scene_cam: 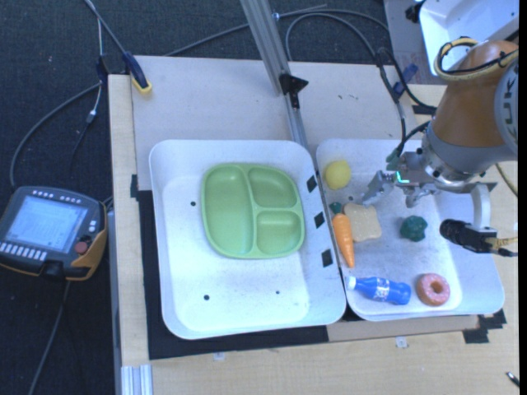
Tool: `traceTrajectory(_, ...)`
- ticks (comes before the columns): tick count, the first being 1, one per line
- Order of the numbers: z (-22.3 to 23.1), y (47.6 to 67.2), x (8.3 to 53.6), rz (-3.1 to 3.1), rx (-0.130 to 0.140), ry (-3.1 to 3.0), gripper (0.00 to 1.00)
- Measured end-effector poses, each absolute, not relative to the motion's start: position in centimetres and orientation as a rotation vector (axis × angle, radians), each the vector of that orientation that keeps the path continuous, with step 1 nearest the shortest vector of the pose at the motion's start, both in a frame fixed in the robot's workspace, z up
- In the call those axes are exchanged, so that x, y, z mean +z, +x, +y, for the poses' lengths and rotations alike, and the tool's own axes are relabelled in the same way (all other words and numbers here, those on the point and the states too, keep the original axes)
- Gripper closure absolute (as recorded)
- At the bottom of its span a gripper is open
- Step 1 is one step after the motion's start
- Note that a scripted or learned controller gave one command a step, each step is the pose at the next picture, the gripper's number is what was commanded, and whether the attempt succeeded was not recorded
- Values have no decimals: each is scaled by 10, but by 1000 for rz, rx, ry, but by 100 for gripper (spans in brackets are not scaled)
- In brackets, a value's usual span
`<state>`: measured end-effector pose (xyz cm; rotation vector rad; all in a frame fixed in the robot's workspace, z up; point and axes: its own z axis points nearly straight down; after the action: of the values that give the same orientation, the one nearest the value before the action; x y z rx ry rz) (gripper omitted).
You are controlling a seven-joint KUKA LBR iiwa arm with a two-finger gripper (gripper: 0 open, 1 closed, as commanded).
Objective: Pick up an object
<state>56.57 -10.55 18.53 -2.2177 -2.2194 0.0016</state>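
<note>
- Dark carpet floor around a tan bench [214, 97]; cables trail across the floor, and a teach pendant [51, 233] lies on it, well left of everything.
- Two white bins side by side on the bench: left bin [177, 303] holds a green divided plate [251, 210]; right bin [482, 290] holds the objects.
- Gripper [405, 189] hangs over the right bin's upper middle. Fingers look slightly spread with nothing between them, though they are small and hard to resolve.
- Relative to the gripper: yellow ball [337, 174] to its left, bread slice [363, 221] below-left, carrot [343, 239] further left by the bin wall and touching the bread.
- Green broccoli-like piece [414, 227] just below the gripper, apart from it.
- Blue bottle [380, 289] and pink donut [433, 289] well below, near the front rim.
- Arm [473, 97] cut off at the right edge; it hides part of the bin's far right side.
- Aluminium pole [268, 35] runs up out of view at the top.
</note>
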Motion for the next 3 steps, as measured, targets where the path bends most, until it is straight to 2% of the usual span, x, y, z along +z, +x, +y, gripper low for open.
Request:
traceTrajectory(1,-106,566,186,-2221,0,-2219,0)
traceTrajectory(2,-113,561,128,-2215,6,-2218,0)
traceTrajectory(3,-114,563,103,-2226,-5,-2226,0)
